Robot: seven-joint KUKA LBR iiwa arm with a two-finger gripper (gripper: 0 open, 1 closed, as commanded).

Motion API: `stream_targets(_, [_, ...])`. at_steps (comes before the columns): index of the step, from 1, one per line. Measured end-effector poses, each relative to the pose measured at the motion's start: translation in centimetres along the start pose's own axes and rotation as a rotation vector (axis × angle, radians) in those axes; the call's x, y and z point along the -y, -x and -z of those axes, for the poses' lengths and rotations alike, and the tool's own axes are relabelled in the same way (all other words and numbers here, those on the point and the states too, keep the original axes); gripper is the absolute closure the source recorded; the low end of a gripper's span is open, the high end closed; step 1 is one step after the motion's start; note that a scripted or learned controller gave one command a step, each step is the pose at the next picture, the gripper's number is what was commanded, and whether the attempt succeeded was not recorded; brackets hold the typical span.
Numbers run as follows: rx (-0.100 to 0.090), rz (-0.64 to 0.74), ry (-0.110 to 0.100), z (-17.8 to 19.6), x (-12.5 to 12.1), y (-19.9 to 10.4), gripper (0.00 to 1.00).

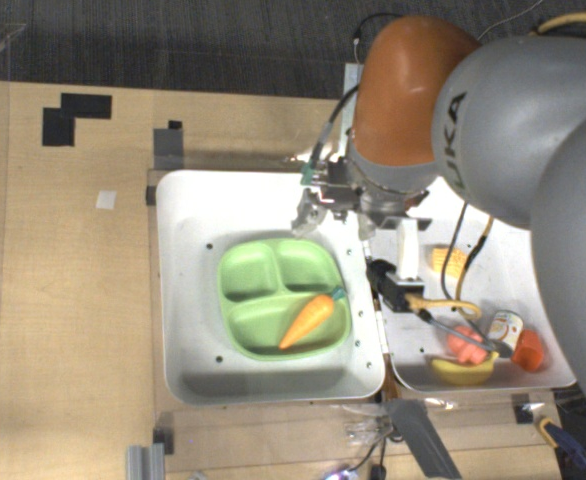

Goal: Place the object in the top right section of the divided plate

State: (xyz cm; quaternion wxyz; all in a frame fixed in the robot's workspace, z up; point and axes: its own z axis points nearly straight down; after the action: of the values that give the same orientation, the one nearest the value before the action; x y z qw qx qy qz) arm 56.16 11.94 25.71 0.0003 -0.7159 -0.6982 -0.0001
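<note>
A green divided plate (245, 268) lies in the left white bin (188, 298). An orange carrot (307, 321) lies slantwise in the plate's large lower section, with its thick end and green stub near the plate's right rim. The two upper sections hold nothing. My gripper (325, 206) hangs just above the plate's upper right edge, near the wall between the bins. It is apart from the carrot, and nothing is seen in it. The big grey arm with its orange band hides most of the wrist.
The right bin (413, 363) holds a yellow corn cob (448, 261), a pink piece (463, 346), a banana (462, 371), a small white can (504, 325) and a red-orange item (529, 350). The arm covers that bin's upper part.
</note>
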Motion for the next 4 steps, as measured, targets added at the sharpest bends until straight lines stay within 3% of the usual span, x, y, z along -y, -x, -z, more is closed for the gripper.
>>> stream_targets(1, [0.0, 0.17, 0.003, 3.4, -4.3, -4.4, 0.0])
stream_targets(2, [0.0, 0.188, 0.003, 7.2, 1.4, 1.4, 0.0])
stream_targets(3, [0.0, 0.106, 0.003, 11.8, -0.8, 1.9, 0.0])
stream_targets(4, [0.0, 0.106, 0.002, 11.8, -0.8, 1.9, 0.0])
